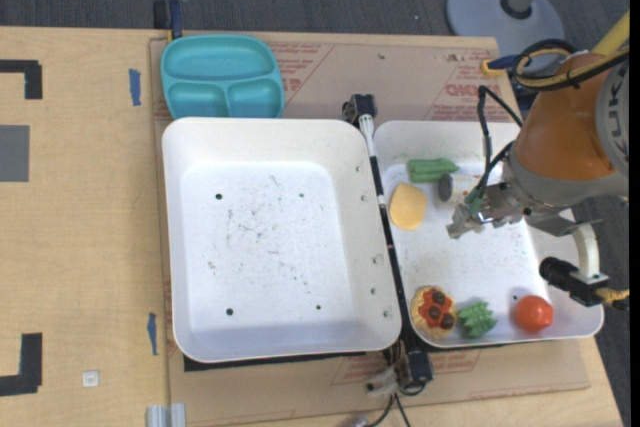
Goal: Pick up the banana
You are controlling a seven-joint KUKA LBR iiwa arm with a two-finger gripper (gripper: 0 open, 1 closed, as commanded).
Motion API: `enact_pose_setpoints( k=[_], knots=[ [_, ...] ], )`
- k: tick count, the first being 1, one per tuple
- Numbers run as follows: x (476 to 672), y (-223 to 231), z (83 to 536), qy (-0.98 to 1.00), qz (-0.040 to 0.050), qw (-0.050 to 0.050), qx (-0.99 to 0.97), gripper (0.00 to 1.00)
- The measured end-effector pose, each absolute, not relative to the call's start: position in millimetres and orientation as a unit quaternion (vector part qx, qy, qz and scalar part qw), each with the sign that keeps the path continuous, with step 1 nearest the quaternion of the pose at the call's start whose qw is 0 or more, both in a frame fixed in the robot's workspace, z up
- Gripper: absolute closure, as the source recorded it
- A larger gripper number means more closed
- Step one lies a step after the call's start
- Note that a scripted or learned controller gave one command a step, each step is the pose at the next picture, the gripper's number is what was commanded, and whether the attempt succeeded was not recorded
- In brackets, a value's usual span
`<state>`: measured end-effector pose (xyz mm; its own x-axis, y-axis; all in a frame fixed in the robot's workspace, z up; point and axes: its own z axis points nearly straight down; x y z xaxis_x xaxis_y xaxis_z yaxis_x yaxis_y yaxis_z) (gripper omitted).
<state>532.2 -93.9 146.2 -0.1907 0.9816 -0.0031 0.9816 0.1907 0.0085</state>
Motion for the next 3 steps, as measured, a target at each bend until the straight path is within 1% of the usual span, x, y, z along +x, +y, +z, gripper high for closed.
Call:
enact_pose_setpoints(
  k=[1,2,3],
  knots=[
    [533.1,-93.8,156.2,0.772,0.0030,0.005,0.636,1.00],
    [485.2,-10.0,184.4,0.672,-0.0007,-0.002,0.740,1.00],
    [479.8,64.6,184.4,0.726,-0.0006,-0.001,0.688,1.00]
  ],
)
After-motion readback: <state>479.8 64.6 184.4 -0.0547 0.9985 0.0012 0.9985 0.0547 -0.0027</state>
